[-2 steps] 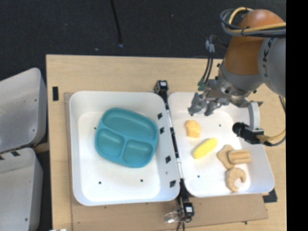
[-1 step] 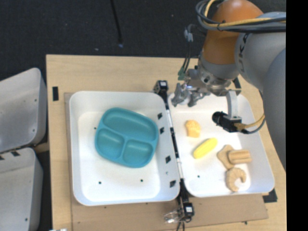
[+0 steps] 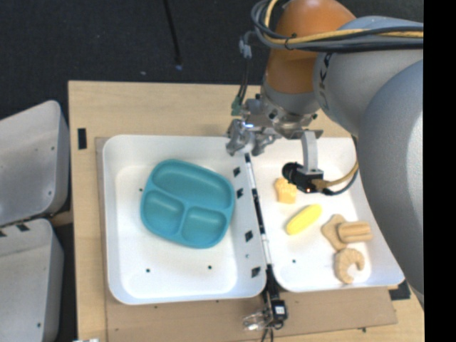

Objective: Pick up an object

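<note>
- The gripper (image 3: 249, 140) hangs at the far end of the divider between the two white bins; its metal fingers point down, and whether they are spread or pressed together cannot be told from this angle. Nothing is seen between them.
- Objects to pick lie in the right bin (image 3: 377, 262): a small yellow piece (image 3: 285, 191), a yellow oval piece (image 3: 303, 219), a tan wooden block (image 3: 347, 231) and a tan curled piece (image 3: 350, 263).
- The left bin (image 3: 114, 262) holds a teal divided plate (image 3: 187, 203).
- Risk: the gripper sits over the rims, well apart from every object; a straight descent would probably strike the divider and close on nothing.
- The grey arm (image 3: 385, 98) reaches in from the right, its orange band (image 3: 306, 30) above the downward-pointing wrist.
</note>
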{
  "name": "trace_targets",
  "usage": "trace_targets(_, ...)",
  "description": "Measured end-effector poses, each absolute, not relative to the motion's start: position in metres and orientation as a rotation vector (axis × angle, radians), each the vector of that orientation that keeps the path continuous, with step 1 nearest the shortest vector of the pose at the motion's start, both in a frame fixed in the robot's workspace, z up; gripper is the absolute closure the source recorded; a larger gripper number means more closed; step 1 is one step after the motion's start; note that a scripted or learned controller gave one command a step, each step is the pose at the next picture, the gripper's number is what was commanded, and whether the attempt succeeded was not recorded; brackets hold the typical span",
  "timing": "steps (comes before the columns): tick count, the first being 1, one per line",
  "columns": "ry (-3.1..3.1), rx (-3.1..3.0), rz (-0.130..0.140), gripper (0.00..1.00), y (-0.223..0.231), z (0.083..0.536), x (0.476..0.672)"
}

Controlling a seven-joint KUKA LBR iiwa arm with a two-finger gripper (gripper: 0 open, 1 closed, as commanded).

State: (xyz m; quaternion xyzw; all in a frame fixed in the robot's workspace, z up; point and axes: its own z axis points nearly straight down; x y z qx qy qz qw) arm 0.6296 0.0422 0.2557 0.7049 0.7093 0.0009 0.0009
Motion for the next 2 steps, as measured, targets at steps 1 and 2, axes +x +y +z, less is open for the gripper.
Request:
trace_targets(1,2.225,2.214,0.003,1.0,0.0787,0.2479,0.6588)
trace_targets(2,2.224,2.216,-0.002,0.0,0.0763,0.2482,0.6576)
